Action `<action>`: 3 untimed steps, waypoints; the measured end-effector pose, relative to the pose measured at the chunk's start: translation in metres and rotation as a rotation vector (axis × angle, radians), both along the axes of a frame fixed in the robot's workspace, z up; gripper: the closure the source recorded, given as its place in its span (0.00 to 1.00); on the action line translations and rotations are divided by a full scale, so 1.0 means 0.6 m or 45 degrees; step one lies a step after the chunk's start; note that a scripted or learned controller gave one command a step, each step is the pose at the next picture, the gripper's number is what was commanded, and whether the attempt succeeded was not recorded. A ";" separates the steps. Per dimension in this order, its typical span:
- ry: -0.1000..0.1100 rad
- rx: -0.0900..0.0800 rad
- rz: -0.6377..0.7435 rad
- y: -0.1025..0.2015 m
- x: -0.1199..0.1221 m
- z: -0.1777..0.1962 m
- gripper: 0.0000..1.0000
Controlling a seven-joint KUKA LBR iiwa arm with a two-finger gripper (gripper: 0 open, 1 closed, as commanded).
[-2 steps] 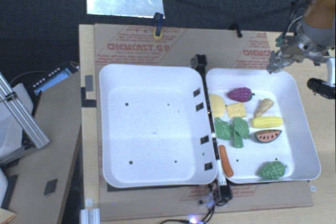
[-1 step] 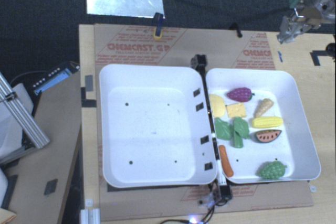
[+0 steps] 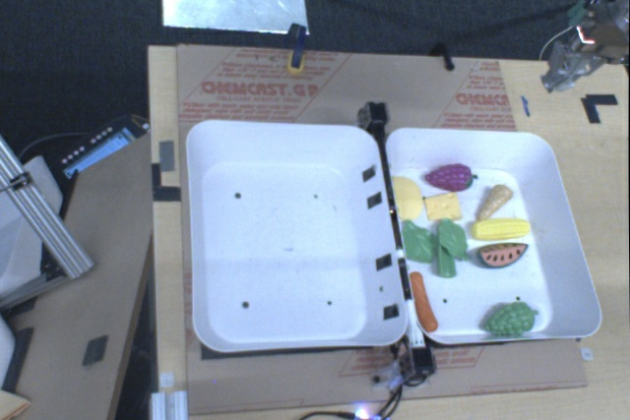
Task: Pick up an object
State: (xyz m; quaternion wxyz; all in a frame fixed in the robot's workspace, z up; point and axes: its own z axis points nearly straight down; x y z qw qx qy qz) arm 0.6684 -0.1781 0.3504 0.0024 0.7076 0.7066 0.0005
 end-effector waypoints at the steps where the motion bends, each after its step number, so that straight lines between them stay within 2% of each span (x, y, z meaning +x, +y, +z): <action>1: 0.002 0.000 0.000 -0.048 -0.011 -0.012 1.00; 2: -0.003 0.001 0.009 -0.046 0.000 0.054 1.00; 3: -0.003 0.001 0.005 -0.047 -0.019 0.102 1.00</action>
